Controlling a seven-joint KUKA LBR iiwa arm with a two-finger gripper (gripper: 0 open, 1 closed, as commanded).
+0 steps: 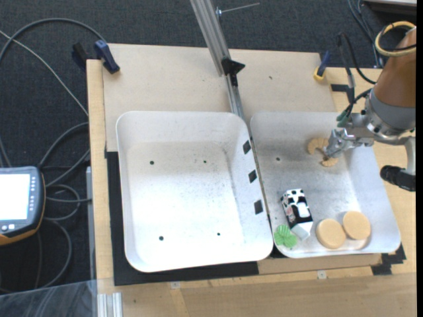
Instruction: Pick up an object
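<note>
My gripper (330, 150) reaches in from the right and sits low in the upper part of the right bin (373, 197). Its tip is over a small tan object (315, 145), which shows to the left of the tip and again just below it. I cannot tell whether the tip touches it. Nearer the front of the same bin lie a black and white object (297, 207), a small green object (285, 236) and two round tan discs (330, 234) (357, 224) side by side.
The left bin (132, 177) lies beside the right one, with a row of black clips (252, 176) along the shared wall. A metal rail (210, 28) slants in from the top. Blue clamps (106, 55) grip the bench's back corners.
</note>
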